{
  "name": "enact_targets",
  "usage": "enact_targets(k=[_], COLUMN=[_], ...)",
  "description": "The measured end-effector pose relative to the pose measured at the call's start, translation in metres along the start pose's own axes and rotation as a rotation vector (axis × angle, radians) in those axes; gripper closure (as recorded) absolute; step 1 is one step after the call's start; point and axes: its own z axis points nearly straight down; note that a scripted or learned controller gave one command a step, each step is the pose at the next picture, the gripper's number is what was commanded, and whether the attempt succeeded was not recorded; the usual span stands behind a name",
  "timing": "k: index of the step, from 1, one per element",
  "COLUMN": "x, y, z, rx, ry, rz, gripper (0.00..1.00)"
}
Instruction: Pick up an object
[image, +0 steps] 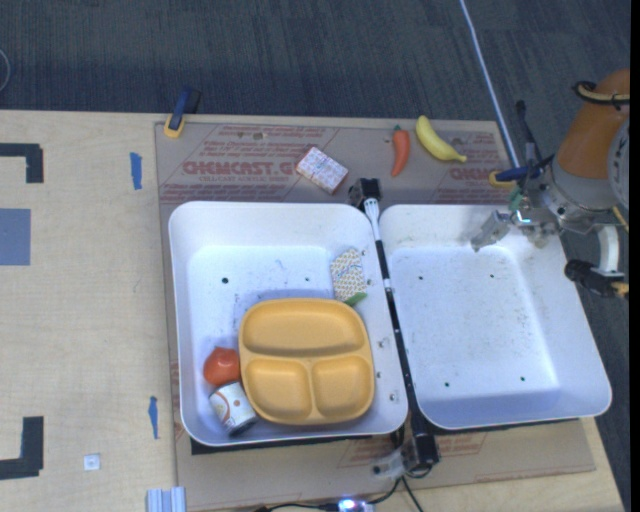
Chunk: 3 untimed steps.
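Surroundings: dark carpet behind a pale wooden desk with blue tape marks; a brown cardboard sheet lies under both bins.
Left bin: holds all the pickable goods. An orange-red round item and a small white-and-orange can sit at its near left corner, touching the rim of a yellow divided tray. The tray fills the bin's middle and near side, its long axis running left to right. A small patterned packet lies just beyond the tray's far right corner, near the dividing wall.
Cardboard, far side: a blue-and-yellow clip at the left corner, a small speckled box, a red pepper, and a yellow banana; all lie outside the bins.
Right bin: bare white floor with dark speckles.
Claw: at the far right corner of the right bin, low over its rim, hanging from the grey wrist and orange band. Whether it is apart or together cannot be told; nothing is seen in it.
Key relation: every candidate lies to the claw's left, across the dividing wall. The packet is judged nearest; the can and round item are farthest.
Obstruction: the two rims where the bins meet must be cleared. The tray crowds the small items on one side.
Progress: judged not yet begun.
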Motion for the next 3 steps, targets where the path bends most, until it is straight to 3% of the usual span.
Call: enact_targets(k=[1, 2, 3], x=[-0.015, 0.082, 0.122], y=[0.002, -0.067, -0.144], z=[-0.008, -0.07, -0.095], rx=[-0.023, 0.009, 0.01], ry=[-0.035, -0.009, -0.009], rz=[0.006, 0.007, 0.008], gripper=[1.0, 1.0, 1.0])
